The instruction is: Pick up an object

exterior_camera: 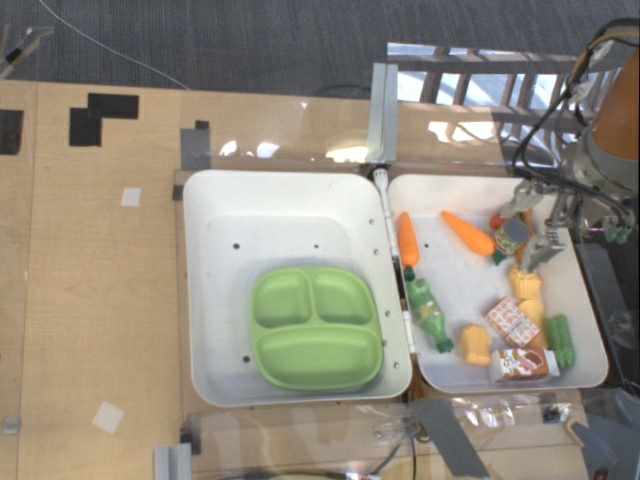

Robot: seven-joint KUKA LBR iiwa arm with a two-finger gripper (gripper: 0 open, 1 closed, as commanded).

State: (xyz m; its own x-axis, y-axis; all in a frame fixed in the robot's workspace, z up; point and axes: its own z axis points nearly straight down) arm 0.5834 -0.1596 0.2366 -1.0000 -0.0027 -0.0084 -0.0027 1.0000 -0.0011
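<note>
My gripper [532, 226] hangs over the back right part of the right bin [450, 268], open, with its fingers [545, 249] spread apart. A small grey round can [511, 235] with a red piece beside it lies just left of the fingers, not clearly between them. Left of that lies an orange carrot [468, 232]. A yellow corn cob [526, 286] sits just in front of the gripper. The grey arm with its orange band [615, 118] comes in from the right.
The right bin also holds a second carrot [406, 238] by the left wall, a green bottle [428, 314], a yellow piece [476, 343], a checkered box [508, 320], a carton [522, 365] and a green cucumber [559, 338]. A green divided plate [315, 326] lies in the left bin [220, 228].
</note>
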